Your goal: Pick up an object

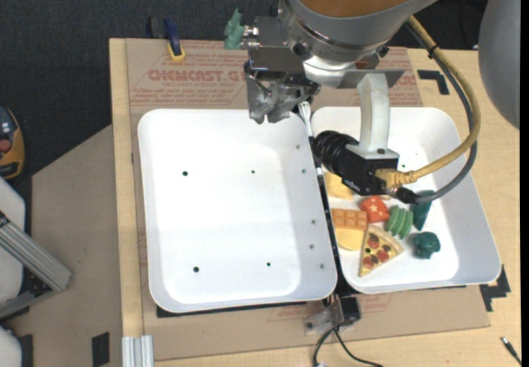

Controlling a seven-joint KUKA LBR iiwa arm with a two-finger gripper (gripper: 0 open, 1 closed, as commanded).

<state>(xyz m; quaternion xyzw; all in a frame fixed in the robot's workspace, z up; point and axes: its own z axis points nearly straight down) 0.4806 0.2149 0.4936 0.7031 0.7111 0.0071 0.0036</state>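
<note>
Several toy foods lie in the front of the right bin: a pizza slice, an orange waffle, a red tomato, a yellow cheese piece, a green vegetable and a dark green broccoli. My gripper hangs over the back edge of the left bin, near the wall between the two bins. It is well behind and left of the toys. I see nothing held in it.
A black unit on a white bracket, with a yellow hose, sits over the right bin just behind the toys. The bins rest on a cardboard sheet. A blue and yellow clamp stands at the back left.
</note>
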